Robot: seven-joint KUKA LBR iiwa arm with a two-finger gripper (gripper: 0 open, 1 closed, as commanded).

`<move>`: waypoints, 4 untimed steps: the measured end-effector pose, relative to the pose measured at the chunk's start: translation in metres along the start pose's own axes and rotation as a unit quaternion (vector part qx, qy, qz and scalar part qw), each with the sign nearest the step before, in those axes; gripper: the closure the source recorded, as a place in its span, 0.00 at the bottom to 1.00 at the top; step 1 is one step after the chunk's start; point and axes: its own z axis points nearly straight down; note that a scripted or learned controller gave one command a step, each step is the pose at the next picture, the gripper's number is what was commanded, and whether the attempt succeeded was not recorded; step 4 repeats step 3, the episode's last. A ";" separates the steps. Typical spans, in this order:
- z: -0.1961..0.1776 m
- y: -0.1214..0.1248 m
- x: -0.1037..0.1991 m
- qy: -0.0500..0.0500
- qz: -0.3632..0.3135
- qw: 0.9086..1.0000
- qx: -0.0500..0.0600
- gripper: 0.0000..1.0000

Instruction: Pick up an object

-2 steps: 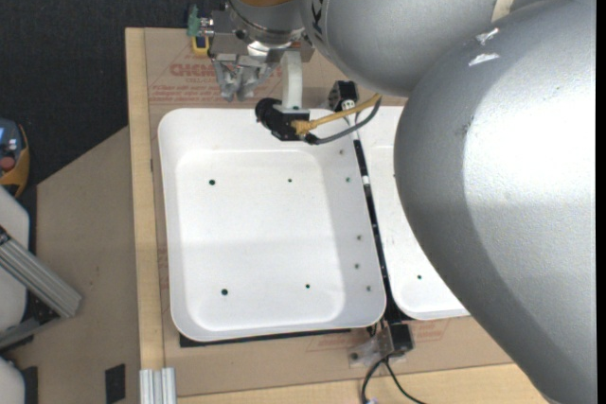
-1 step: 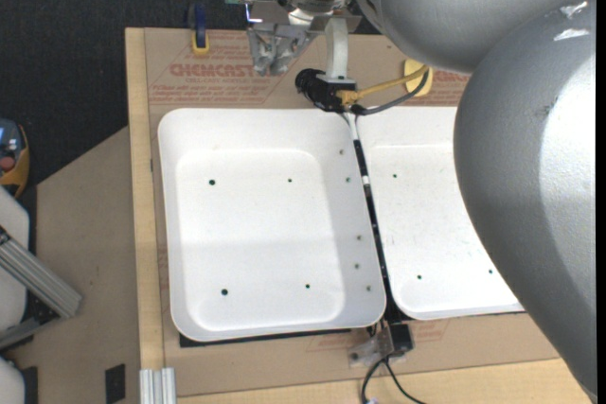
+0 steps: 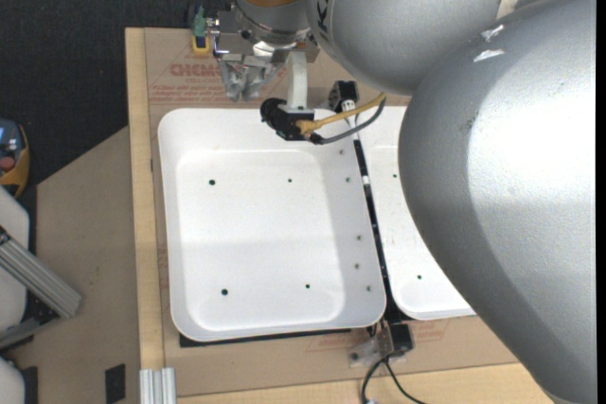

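My gripper (image 3: 244, 86) hangs over the brown board just beyond the far rim of the left white bin (image 3: 180, 203), near that bin's back middle. Its two grey fingers stand close together, shut, and I see nothing held between them. The orange band and grey wrist sit right above it. No loose object shows in the visible part of either bin. The big grey arm hides most of the right bin (image 3: 417, 293).
A black and yellow cable bundle (image 3: 303, 123) hangs from the wrist over the left bin's far right corner. A dark divider strip (image 3: 371, 213) runs between the bins. A small connector with a cable (image 3: 388, 342) lies at the front edge.
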 end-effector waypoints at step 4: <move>-0.063 0.001 -0.081 0.000 0.004 1.000 -0.006 1.00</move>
